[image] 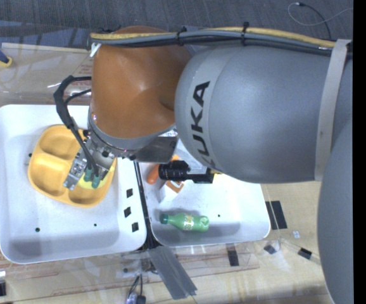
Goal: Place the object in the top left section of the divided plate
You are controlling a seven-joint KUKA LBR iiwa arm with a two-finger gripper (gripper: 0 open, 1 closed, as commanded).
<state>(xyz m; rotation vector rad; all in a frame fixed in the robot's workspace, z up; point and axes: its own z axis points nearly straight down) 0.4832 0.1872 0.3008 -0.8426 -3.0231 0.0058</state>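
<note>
A yellow divided plate (50,163) lies in the left white bin (18,233), towards its upper middle. My gripper (86,175) hangs low over the plate's right side, close to the lower right section, and it covers part of the rim there. I cannot make out any object in it. The arm's large orange and grey body hides the space above and to the right of the plate. A green bottle (184,221) lies on its side in the right bin (246,230), near the front wall.
An orange object (151,175) peeks out beside the bins' shared wall, mostly hidden by the arm. A black part (173,170) juts out below the arm over the right bin. Black cables (66,109) loop above the plate's upper right.
</note>
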